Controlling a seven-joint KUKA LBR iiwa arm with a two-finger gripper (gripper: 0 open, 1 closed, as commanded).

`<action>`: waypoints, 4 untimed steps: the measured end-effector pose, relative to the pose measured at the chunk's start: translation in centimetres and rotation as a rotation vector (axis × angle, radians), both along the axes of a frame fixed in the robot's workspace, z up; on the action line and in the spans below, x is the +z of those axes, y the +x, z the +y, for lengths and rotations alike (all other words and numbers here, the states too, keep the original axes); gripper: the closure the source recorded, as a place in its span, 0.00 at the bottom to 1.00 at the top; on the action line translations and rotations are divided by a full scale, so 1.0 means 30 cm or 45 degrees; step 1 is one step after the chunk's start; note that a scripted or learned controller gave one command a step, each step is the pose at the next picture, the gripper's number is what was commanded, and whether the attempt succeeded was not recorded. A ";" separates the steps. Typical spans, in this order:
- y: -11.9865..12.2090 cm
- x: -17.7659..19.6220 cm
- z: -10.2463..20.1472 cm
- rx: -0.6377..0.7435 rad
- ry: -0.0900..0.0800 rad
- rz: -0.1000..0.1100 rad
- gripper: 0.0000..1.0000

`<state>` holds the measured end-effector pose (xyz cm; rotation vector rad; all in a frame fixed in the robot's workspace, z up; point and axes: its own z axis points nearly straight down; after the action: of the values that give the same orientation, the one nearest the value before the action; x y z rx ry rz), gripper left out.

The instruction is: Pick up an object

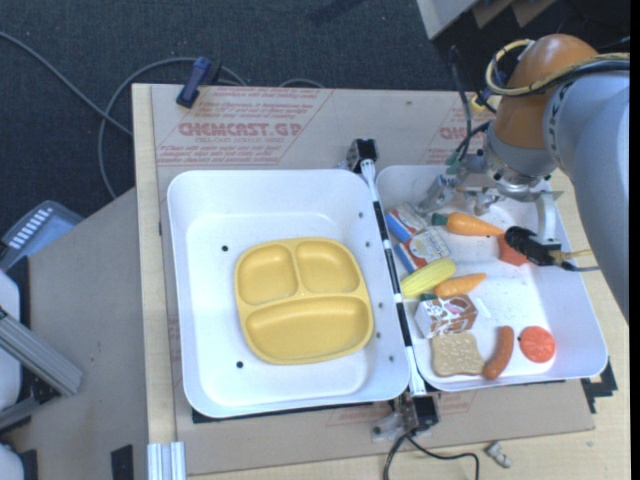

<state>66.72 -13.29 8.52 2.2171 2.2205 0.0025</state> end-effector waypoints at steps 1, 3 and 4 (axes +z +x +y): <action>0.003 0.035 0.000 0.001 -0.003 -0.005 1.00; -0.140 0.092 -0.163 -0.002 0.001 0.007 0.00; -0.243 0.014 -0.176 0.000 -0.002 -0.011 0.00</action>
<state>59.43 -18.59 8.93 2.2116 2.2154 0.0101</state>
